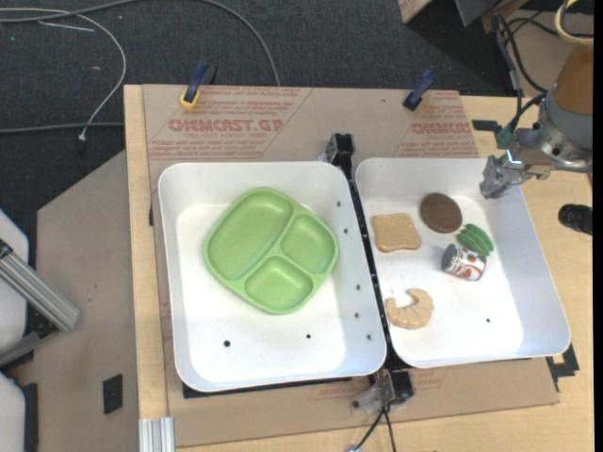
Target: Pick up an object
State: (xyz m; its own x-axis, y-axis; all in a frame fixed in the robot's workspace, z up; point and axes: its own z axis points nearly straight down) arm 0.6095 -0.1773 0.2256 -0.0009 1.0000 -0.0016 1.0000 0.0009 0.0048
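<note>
Hand (497,179) maybe empty, above rt bin (528,328)

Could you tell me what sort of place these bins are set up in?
Probably a robotics lab bench: two white bins clamped to a board, toy food such as a bread slice, loose cables on carpet, and the arm's tool.

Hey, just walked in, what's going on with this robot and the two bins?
The arm reaches in from the right, its gripper hovering at the upper right edge of the right bin, holding nothing. That bin holds toast, a brown disc, a green piece, a can and a croissant. The left bin holds a green tray. Nothing is picked up yet.
</note>
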